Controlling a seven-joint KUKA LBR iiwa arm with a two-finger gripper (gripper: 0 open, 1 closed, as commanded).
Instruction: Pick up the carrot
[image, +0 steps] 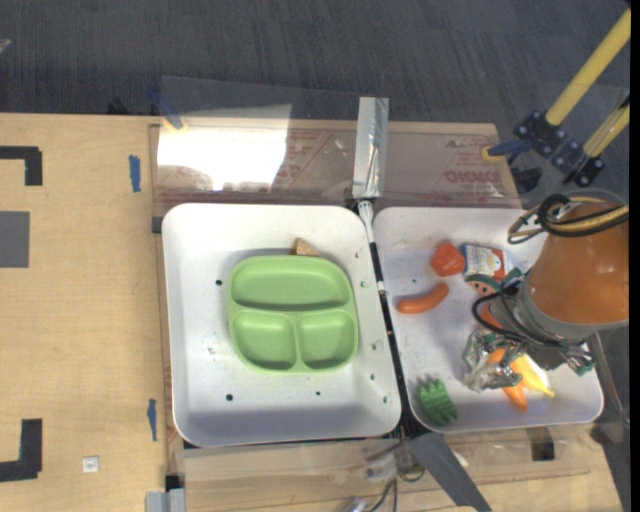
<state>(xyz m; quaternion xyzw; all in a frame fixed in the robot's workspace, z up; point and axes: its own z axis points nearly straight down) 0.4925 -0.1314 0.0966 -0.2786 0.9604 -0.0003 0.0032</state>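
Observation:
In the right bin (590, 408), near its front right corner, lies the carrot (515, 397), a small orange piece partly under the arm, with a yellow piece (535, 381) touching it. My gripper (487, 370) is low in the bin just left of the carrot, under the orange wrist band (585, 280). From this angle I cannot see whether anything is between its tips.
The right bin also holds an orange-red elongated piece (423, 298), a red round piece (447, 260), a small printed can (484, 262) and a green broccoli-like piece (436, 400). A green divided plate (293, 312) sits in the left bin (190, 330).

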